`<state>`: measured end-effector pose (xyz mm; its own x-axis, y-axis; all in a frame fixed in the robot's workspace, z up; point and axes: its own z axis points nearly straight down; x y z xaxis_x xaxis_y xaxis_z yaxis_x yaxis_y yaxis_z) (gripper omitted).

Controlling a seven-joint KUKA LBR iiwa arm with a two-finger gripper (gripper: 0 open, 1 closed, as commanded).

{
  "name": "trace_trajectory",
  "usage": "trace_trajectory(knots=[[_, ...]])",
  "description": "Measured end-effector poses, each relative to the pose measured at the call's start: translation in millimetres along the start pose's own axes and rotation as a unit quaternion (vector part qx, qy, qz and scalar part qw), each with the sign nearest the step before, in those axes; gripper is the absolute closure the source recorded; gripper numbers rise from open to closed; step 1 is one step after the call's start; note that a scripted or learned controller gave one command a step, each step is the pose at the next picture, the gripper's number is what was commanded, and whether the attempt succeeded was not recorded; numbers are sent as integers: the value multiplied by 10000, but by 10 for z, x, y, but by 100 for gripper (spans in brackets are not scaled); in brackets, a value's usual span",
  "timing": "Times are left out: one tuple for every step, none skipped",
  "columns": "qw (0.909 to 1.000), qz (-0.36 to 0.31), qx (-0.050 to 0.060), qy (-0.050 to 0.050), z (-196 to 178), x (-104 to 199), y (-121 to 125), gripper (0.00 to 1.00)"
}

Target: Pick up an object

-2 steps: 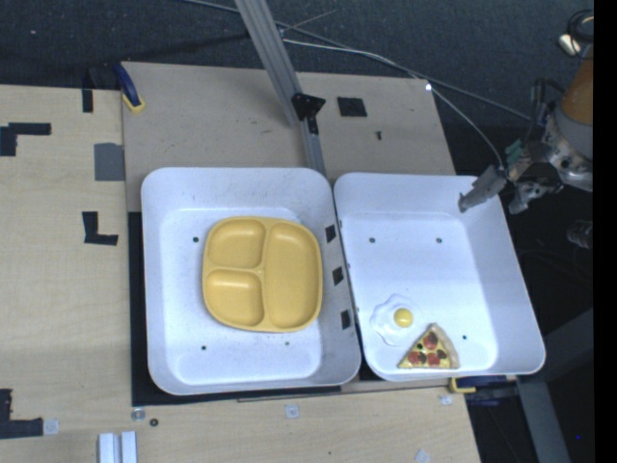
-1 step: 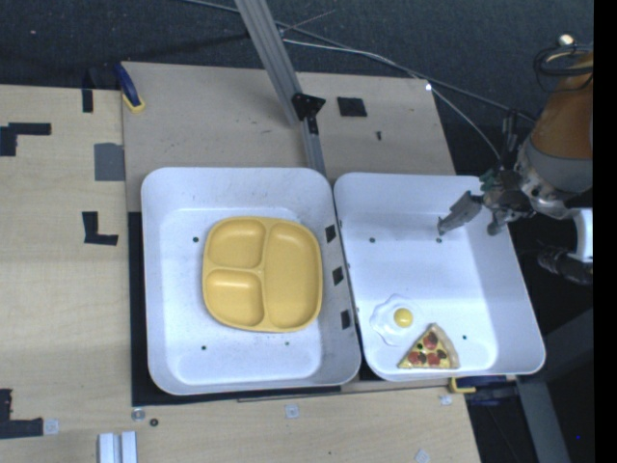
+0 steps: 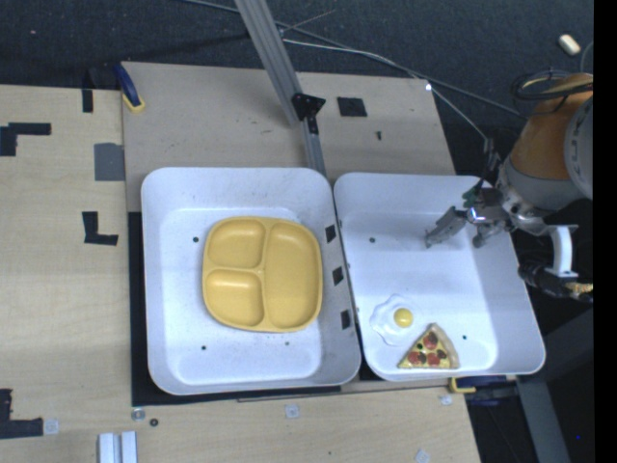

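Note:
A toy fried egg [image 3: 393, 317] and a toy pizza slice [image 3: 430, 349] lie side by side near the front of the right bin [image 3: 415, 201]. A yellow divided plate [image 3: 262, 273] rests in the middle of the left bin [image 3: 183, 201]. My gripper [image 3: 461, 230] hangs over the right bin's back right part, well behind the egg and pizza. Its two grey fingers [image 3: 444, 228] are spread apart with nothing between them.
The grey arm with its orange band [image 3: 545, 148] comes in from the right above the right bin's rim. A slanted metal pole [image 3: 280, 61] crosses the bench behind the bins. Cables run over the dark floor at the back.

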<state>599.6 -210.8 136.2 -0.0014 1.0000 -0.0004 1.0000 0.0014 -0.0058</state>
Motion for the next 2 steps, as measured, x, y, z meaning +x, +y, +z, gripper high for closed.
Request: trace_trajectory(knots=[[10000, -4, -31, -12, 521, 5, 7, 0], [10000, -5, -50, -21, 380, 2, 19, 100]])
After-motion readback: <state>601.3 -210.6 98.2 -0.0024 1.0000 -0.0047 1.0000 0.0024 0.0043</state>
